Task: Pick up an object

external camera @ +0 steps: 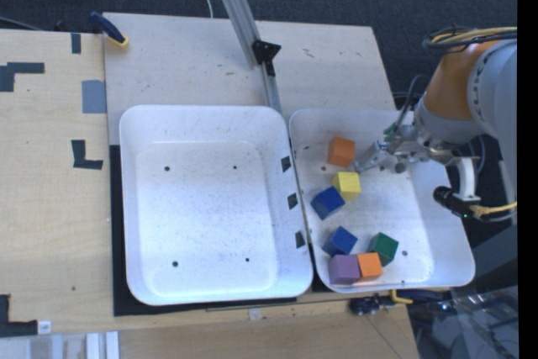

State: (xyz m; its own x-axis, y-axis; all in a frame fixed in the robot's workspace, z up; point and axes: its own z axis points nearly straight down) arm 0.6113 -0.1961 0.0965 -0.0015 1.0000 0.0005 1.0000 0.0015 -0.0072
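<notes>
The right bin [437,265] holds several small cubes. An orange cube [341,152] lies near its back, with a yellow cube [346,184] and a blue cube [327,202] just in front of it. Toward the front sit a second blue cube [340,240], a green cube [385,247], a purple cube [344,268] and a smaller orange cube [369,265]. My gripper [367,161] reaches in from the right, low over the bin, its tip just right of the orange cube and above the yellow one. Nothing shows in its grasp.
The left bin [206,202] stands beside the right one, their rims meeting in the middle. A slanted metal rail [239,4] runs from the top down to the bins' back edge. A blue and yellow tool [109,28] lies at the bench's back left.
</notes>
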